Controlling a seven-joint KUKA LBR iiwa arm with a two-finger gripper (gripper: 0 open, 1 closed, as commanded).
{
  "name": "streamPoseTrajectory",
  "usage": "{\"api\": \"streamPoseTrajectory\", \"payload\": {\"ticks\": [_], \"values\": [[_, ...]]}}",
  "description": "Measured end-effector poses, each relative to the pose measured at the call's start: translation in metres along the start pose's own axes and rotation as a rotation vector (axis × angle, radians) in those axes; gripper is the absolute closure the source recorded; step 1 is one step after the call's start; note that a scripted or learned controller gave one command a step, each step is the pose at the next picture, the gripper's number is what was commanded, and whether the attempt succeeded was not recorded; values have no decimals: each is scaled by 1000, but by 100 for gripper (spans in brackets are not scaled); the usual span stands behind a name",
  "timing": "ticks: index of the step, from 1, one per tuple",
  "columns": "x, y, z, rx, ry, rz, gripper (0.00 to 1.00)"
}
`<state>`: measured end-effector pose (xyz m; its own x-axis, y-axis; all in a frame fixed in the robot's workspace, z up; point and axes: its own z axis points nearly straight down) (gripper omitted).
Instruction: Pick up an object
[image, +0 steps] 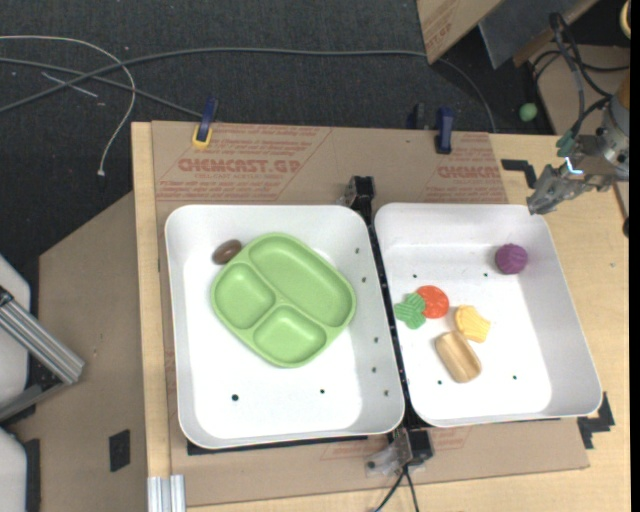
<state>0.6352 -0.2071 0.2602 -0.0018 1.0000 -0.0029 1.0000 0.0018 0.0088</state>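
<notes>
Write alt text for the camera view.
A pincer hovers over the far right corner of the right bin, which holds a purple ball and four toy foods. The left bin holds a green divided plate.

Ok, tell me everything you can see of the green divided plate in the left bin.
The green divided plate is a pale green, matte, plastic-looking tray with rounded corners and three compartments: one long and two smaller. It lies flat, right side up, turned askew on the floor of the left white bin, toward the far side. Nothing lies in its compartments. A small brown oval object sits at its far-left corner, touching or nearly touching the rim.
</notes>
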Motion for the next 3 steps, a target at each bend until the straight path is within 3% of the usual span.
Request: {"api": "streamPoseTrajectory", "payload": {"ticks": [1,3], "values": [[59,-12,11,12,6,-4,100],[162,-20,33,11,6,-4,100]]}}
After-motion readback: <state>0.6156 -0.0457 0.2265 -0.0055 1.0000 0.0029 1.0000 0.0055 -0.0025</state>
